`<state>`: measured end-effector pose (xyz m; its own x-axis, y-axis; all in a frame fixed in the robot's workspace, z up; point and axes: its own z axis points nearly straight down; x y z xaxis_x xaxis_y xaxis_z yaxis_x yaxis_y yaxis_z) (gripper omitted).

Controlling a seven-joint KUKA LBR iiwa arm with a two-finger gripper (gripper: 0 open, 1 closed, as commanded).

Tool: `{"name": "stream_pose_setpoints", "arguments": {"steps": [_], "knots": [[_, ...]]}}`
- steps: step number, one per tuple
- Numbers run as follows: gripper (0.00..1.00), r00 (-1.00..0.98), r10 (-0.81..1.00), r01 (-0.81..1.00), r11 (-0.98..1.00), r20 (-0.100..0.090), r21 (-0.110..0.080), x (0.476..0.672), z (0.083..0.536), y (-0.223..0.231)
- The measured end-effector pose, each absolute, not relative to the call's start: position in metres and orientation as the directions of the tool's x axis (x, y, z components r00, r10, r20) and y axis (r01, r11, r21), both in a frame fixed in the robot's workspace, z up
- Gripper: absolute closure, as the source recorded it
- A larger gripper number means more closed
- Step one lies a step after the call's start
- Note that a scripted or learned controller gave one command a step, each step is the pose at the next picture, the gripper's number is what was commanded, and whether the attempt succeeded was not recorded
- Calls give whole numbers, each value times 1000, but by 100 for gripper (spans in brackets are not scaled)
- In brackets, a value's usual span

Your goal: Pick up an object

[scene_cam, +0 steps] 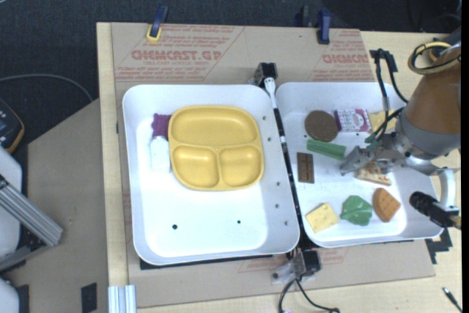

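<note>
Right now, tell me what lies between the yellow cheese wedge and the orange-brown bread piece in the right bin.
In the camera view, a green leafy toy lies between the cheese wedge and the bread piece, on the right bin floor.

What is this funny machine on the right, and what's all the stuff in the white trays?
That grey machine with the orange band is a robot arm. At its end is a metal gripper with two fingers, for picking things up. One camera looks down on the bench from above.

Two shallow white bins sit side by side. The left bin holds a yellow plastic plate with three sections, with a purple thing and a white thing peeking out beside it.

The right bin holds toy food: a round brown cookie, a green stick, a dark brown bar, a yellow cheese wedge, a green leafy piece and an orange-brown lump.

The gripper hangs low over the right bin; I can't tell whether it holds anything.
</note>
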<state>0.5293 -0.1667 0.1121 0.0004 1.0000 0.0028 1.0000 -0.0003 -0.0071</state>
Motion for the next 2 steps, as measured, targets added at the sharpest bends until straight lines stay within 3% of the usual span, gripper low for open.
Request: {"name": "stream_pose_setpoints", "arguments": {"steps": [1, 2], "knots": [[0, 1, 1000, 1000, -1, -3, 3, 531, 87, -168], [100, 3, 1000, 1000, -3, -11, 16, 534, 102, -171]]}}
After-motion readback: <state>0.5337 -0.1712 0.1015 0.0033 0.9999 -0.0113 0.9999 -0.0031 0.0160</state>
